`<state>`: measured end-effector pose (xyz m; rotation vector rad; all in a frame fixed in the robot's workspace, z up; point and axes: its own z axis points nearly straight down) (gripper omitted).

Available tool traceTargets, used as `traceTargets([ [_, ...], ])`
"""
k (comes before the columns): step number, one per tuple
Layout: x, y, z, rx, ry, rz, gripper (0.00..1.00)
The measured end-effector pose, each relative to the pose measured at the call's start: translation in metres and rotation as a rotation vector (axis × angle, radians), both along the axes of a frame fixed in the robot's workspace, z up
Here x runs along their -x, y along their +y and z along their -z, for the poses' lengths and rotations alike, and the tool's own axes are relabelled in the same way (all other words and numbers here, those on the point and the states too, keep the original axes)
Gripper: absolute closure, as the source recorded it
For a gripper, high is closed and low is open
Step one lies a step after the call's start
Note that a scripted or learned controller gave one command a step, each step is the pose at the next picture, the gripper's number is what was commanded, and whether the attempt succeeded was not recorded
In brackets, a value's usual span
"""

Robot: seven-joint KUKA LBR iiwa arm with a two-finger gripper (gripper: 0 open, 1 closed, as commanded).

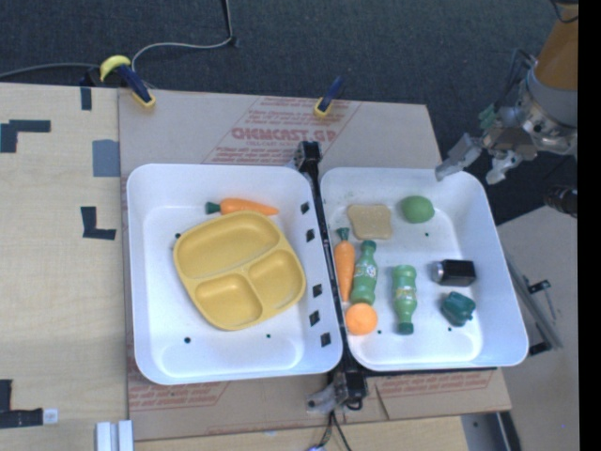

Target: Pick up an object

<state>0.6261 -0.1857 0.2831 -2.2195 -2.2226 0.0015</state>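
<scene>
red block lettering reading "chemcast gp" ran across the brown cardboard sheet (272, 134) beneath the two bins, above a smaller red line too faint to read. fainter red print along the sheet's lower edge could not be made out.

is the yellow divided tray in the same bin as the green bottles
No, the yellow divided tray lies in the left bin, while both green bottles lie in the right bin.
</scene>
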Motion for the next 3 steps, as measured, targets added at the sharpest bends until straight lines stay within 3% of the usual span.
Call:
traceTargets([
  [1,-0.010,0.000,0.155,-0.001,0.003,0.000,0.00],
  [2,0.037,-0.039,0.155,0.001,0.000,0.002,0.00],
  [3,-0.044,-0.011,0.196,0.001,-0.007,-0.002,0.00],
])
